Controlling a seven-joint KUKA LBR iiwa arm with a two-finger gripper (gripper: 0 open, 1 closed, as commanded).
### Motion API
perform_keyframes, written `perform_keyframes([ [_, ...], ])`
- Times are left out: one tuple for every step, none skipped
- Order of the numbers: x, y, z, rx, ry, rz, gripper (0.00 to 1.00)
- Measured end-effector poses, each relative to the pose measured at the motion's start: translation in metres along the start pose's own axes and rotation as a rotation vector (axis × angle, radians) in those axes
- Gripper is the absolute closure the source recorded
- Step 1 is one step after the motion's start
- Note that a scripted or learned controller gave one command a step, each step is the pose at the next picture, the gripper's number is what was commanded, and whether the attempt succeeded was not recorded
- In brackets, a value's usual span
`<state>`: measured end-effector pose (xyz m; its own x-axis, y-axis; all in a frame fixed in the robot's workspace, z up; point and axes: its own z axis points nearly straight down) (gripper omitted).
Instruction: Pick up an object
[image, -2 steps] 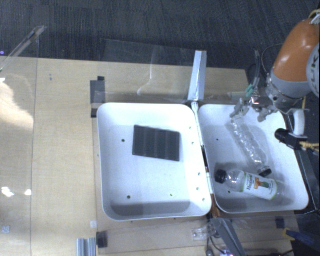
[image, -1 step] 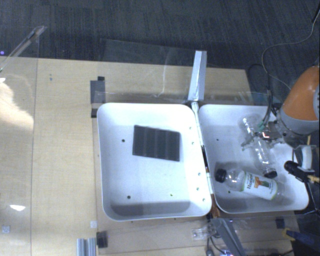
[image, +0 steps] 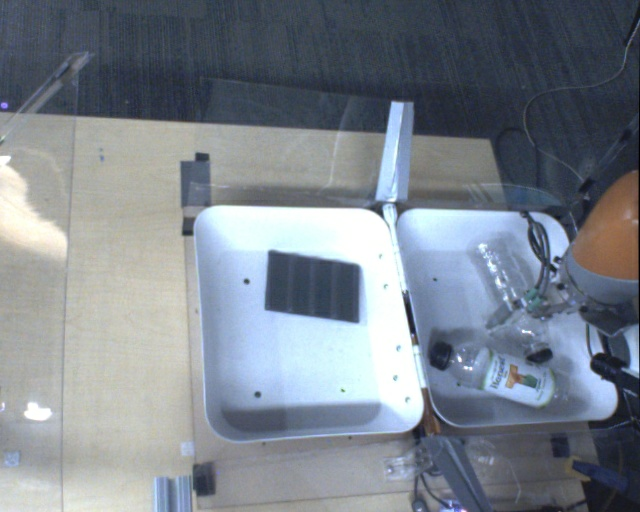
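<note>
White left bin (image: 222, 300): dark pad (image: 312, 286) | right bin (image: 440, 250): clear bottle (image: 495, 371) | end effector (image: 527, 306): grip state unclear

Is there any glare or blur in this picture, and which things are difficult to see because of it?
In the camera view, bright glare washes the bench at the left, and the whole picture is soft; the clear plastic bottle in the right bin shows mostly by its dark cap and label, and the gripper above it blends into transparent clutter.

Clear glossy plastic bottle (image: 492, 369); matt white bins (image: 300, 420).
</note>
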<state>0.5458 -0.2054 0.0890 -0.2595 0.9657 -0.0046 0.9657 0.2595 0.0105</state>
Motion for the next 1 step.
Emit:
perform_keyframes([
  [-0.0125, 0.0523, 0.0014, 0.0, 0.0, -0.05, 0.0],
])
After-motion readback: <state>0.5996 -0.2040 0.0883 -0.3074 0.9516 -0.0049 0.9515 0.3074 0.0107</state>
